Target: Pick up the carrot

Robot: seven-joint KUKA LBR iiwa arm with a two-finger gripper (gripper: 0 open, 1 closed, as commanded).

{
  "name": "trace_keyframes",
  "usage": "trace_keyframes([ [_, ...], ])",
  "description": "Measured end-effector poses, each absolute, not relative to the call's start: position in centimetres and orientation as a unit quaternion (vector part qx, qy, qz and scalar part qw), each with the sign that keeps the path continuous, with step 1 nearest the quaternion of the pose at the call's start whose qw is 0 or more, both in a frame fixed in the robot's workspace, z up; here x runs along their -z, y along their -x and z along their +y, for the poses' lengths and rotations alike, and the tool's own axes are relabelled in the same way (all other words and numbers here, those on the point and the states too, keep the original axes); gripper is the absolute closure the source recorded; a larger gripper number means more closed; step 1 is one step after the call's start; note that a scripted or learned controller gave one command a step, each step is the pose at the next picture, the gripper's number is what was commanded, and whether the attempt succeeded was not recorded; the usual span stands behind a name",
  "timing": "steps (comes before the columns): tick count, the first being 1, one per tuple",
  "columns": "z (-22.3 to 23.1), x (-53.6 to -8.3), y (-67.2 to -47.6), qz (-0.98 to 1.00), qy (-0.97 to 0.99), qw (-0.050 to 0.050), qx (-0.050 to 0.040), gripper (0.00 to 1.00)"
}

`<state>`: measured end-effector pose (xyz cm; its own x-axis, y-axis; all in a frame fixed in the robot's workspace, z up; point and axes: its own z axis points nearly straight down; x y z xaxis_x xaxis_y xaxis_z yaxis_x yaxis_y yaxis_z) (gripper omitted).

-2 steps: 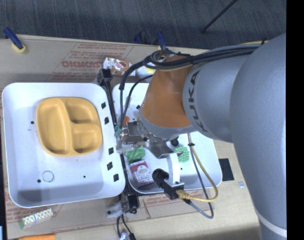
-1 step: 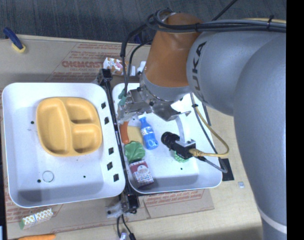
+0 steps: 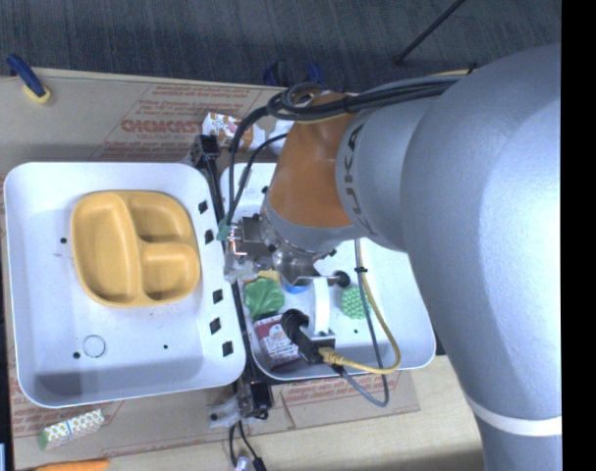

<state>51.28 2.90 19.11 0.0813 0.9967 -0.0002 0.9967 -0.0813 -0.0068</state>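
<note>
My arm reaches over the right bin [image 3: 415, 332] and hides most of it. The gripper [image 3: 283, 268] hangs low at that bin's left side, just above a green item [image 3: 263, 295] and a bit of blue [image 3: 296, 285]. No carrot can be made out in the bin around the gripper. A thin orange shape [image 3: 74, 464] lies at the bottom left edge of the view, outside both bins; whether it is the carrot cannot be told.
A yellow divided plate [image 3: 135, 246] lies in the left bin [image 3: 42, 361]. In the right bin are a dark red packet [image 3: 273, 340] and a green knobbly item [image 3: 352, 304]. A yellow cable [image 3: 371, 366] loops over the right bin's front.
</note>
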Motion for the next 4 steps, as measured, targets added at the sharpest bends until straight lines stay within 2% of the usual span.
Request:
trace_keyframes([
  [1,0.0,-23.7,-48.9,-0.545,0.838,0.001,-0.0017,1.00],
  [2,3.5,-19.1,-47.6,-0.611,0.792,0.002,-0.0022,1.00],
  [3,2.7,-21.6,-47.6,-0.580,0.815,0.001,-0.0016,1.00],
  [4,-2.3,-27.7,-47.6,-0.587,0.810,0.001,-0.0011,1.00],
])
